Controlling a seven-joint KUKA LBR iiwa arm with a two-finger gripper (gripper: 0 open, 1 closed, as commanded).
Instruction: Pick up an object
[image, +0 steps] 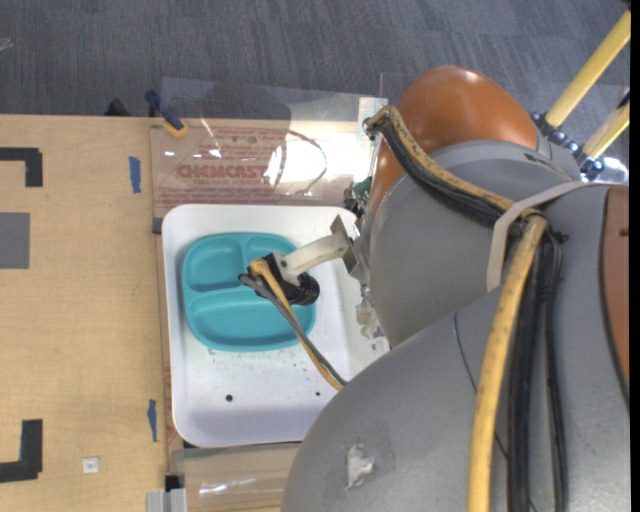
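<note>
A teal divided plate (225, 300) lies flat in the left part of the white bin (200, 400), with its compartments facing up. The grey arm with its orange band reaches in from the right and covers the bin's right side. My gripper (363, 300) is at the bin's right edge, just right of the plate and mostly hidden under the wrist. I see nothing held in it.
A few small dark specks dot the bin floor (260, 380) in front of the plate. A clear plastic sheet with red lettering (240, 170) lies behind the bin. The tan bench top (70, 300) stretches to the left, with black marks and blue tape. Something green (361, 186) peeks out beside the arm.
</note>
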